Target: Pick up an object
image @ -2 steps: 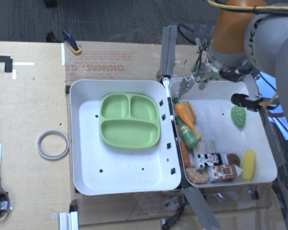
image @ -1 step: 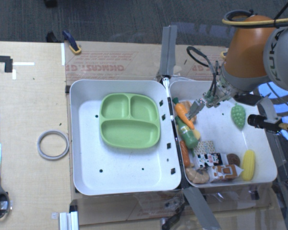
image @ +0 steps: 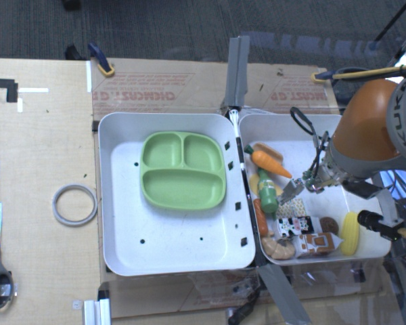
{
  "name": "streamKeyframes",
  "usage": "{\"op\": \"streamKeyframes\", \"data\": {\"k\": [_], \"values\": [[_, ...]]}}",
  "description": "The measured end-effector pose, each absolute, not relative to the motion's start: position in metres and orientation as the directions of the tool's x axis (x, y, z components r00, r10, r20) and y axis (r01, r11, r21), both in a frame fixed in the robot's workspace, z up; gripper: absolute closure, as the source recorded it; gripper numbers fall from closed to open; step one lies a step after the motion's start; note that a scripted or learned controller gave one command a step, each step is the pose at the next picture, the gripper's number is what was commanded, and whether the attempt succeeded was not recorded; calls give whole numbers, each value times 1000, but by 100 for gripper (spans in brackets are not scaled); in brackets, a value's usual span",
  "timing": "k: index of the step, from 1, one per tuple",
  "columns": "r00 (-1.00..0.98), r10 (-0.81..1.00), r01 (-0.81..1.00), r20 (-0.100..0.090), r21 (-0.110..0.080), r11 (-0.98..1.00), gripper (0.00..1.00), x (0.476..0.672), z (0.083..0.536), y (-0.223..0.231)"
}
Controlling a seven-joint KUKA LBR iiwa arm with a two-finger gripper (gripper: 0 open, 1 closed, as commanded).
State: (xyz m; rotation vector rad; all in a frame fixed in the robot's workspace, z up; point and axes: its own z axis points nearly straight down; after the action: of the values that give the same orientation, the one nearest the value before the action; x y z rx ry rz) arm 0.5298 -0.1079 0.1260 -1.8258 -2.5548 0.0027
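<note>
A: How far along is the pick?

B: Early, I'd judge. The gripper (image: 292,189) hangs low over the right bin (image: 304,124), just beside the carrot (image: 271,162) and the green bottle (image: 267,193). Nothing sits between its fingers that I can make out.

A: Clenched or released?

B: I cannot tell; the tip is small and blurred against the clutter.

A: Where are the candidates?

B: All lie in the right bin: carrot, bottle, corn (image: 350,233), a bread roll (image: 279,250), a chocolate donut (image: 329,225) and small boxes (image: 294,225). The left bin (image: 115,202) holds a green tray (image: 183,170).

A: What's left?

B: Everything that counts, seemingly: closing on one item and lifting it clear.
</note>
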Motion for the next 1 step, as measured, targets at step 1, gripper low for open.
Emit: {"op": "streamKeyframes", "data": {"k": [1], "values": [[-356, 934, 934, -1, 0, 356, 0, 598, 91, -107]]}}
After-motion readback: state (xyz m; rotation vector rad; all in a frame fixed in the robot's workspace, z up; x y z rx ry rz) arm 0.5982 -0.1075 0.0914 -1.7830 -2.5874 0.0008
